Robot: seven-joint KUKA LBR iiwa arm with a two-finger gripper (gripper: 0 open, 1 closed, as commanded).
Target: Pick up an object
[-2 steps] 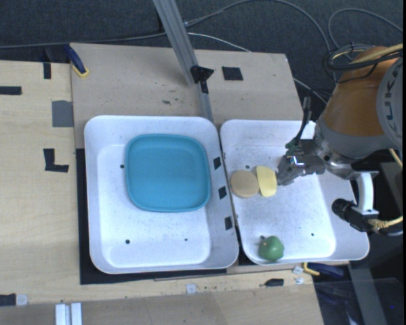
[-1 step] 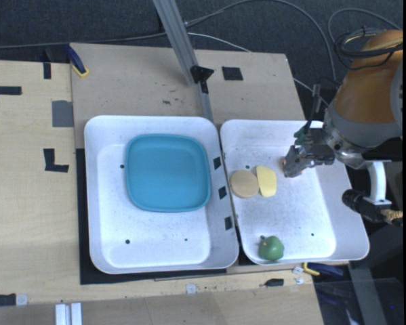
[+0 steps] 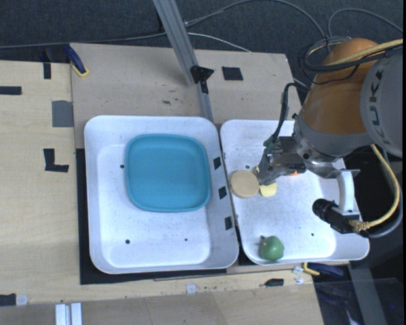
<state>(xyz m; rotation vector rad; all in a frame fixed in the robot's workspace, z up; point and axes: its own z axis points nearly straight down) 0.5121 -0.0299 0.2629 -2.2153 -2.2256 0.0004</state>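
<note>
My gripper (image 3: 267,176) hangs low over the left part of the right bin (image 3: 304,246). Right under its tip lies a small yellow piece (image 3: 269,190), touching or nearly touching the fingers. Just left of it rests a round tan disc (image 3: 242,184) near the bin's left wall. A green apple-like fruit (image 3: 271,248) sits at the bin's front. The arm's grey body with its orange band (image 3: 338,93) covers the bin's back right. A blue square plate (image 3: 167,172) lies in the left bin (image 3: 108,249).
A slanted metal pole (image 3: 186,53) runs from the top down to the gap between the bins. Cables loop at the right of the arm. A black fitting (image 3: 328,213) juts from the arm over the right bin's right side.
</note>
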